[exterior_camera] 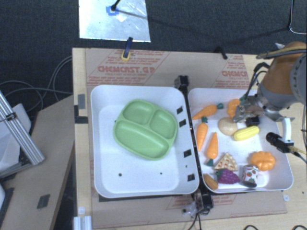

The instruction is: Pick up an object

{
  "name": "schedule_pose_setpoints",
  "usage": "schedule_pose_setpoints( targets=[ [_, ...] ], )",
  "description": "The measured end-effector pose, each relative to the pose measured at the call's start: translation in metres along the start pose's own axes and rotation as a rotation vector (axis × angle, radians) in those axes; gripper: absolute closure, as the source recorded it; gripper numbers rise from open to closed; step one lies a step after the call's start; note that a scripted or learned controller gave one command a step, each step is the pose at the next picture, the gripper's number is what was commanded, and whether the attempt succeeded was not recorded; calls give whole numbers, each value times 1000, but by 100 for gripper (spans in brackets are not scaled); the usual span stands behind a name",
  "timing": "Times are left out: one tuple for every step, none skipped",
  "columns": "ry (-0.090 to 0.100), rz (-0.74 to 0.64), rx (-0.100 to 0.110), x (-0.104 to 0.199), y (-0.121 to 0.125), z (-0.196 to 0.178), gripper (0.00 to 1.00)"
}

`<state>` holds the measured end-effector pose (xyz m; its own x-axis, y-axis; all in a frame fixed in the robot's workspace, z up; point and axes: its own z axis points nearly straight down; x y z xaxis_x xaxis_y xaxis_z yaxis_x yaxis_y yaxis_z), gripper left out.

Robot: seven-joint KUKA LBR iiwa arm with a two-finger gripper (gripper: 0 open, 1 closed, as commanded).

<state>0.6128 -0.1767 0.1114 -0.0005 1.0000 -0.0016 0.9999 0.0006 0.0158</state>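
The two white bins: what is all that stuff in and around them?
Green divided plastic plate: one, green, in the left white bin.
Toy carrots: three, orange, left part of the right white bin.
Beige potato-like toy: one, beside the gripper.
Yellow toy corn: one, right of it.
Orange toy pumpkin: one, lower right.
Purple toy grapes: one bunch, front edge.
Tan waffle-patterned wedge: one, above the grapes.
Small printed can: one, front edge.
Gripper: one, grey, low over the right bin.

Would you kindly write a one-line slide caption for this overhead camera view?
Grey KUKA arm's end effector hovers over toy food in the right white bin; a green divided plastic plate lies in the left white bin.
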Motion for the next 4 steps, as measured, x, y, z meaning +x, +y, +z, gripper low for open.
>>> schedule_pose_setpoints(
  targets=[
    [-1,0,8,-4,-2,-63,100],
    [-1,-4,8,-5,0,-117,100],
    [2,-9,12,52,15,-126,100],
    [4,-9,14,105,25,-110,100]
  ],
)
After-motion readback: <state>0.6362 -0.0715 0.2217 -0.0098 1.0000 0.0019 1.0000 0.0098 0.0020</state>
